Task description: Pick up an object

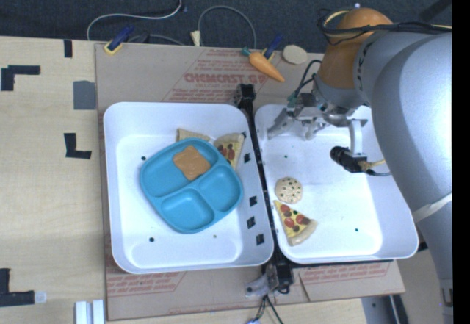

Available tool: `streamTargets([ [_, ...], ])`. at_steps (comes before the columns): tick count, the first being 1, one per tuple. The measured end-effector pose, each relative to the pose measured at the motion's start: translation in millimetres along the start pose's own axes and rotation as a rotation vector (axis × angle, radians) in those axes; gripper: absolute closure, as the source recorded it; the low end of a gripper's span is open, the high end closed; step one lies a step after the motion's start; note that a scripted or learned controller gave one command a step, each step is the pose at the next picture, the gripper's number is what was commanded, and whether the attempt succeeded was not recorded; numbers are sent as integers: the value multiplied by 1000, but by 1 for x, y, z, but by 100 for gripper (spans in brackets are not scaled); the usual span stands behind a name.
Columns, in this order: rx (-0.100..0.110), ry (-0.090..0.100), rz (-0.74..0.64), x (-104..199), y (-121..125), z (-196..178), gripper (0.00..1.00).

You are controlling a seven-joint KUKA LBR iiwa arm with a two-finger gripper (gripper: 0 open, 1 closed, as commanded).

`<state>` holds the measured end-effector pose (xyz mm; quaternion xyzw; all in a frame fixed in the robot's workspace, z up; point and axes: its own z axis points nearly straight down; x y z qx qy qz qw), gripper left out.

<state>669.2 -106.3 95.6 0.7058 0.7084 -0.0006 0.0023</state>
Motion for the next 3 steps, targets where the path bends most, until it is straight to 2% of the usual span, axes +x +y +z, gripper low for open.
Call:
streamTargets([
  [1,-2,0,3,10,-25,10,0],
  [2,1,5,1,-2,0,10,0],
  [3,1,1,2,7,0,10,0],
])
